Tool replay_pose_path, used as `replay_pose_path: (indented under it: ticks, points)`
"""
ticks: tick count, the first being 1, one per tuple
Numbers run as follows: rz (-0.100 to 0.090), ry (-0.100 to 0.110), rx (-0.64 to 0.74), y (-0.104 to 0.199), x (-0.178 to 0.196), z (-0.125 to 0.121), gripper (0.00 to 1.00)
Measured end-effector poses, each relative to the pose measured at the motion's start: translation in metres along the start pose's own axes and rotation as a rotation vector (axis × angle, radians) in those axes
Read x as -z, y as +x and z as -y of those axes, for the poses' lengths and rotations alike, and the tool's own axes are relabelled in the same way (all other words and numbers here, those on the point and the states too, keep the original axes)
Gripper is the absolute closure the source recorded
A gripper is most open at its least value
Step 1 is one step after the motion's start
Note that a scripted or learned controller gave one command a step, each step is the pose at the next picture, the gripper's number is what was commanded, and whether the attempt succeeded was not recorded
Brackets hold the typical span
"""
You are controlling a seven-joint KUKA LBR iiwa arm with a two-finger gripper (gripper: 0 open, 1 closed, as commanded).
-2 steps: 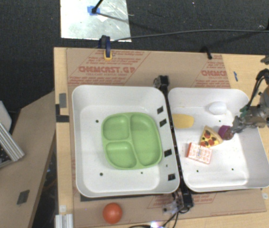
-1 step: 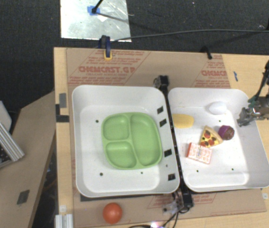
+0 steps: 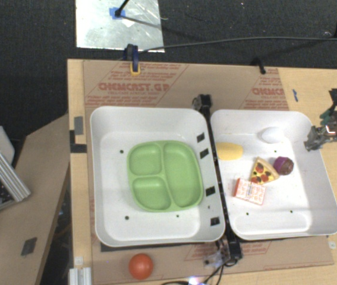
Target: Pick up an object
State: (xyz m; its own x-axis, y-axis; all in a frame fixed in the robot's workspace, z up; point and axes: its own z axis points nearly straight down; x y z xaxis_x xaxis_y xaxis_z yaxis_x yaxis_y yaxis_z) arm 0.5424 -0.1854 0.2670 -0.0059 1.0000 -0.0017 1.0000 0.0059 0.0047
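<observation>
On the table, an orange-red round ball (image 3: 140,265) lies near the front edge, outside the left shallow white bin (image 3: 106,159), which holds a light green plastic tray with three compartments (image 3: 164,176). In the right shallow white bin (image 3: 317,209) lie a yellow oval piece (image 3: 229,151), a red and white flat packet (image 3: 249,191), a toy pizza slice (image 3: 264,171), a dark purple round piece (image 3: 283,165) and, farther back, a white egg-shaped piece (image 3: 270,135). The grey pincer (image 3: 315,139) is at the right rim of this bin, apart from all these things, and I cannot tell if it is released or clenched.
</observation>
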Motion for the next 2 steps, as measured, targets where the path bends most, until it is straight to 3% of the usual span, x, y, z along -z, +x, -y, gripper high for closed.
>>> replay_pose_path:
  ticks: [2]
  points:
    - [-0.004,0.003,0.004,0.104,-0.013,-0.006,1.0]
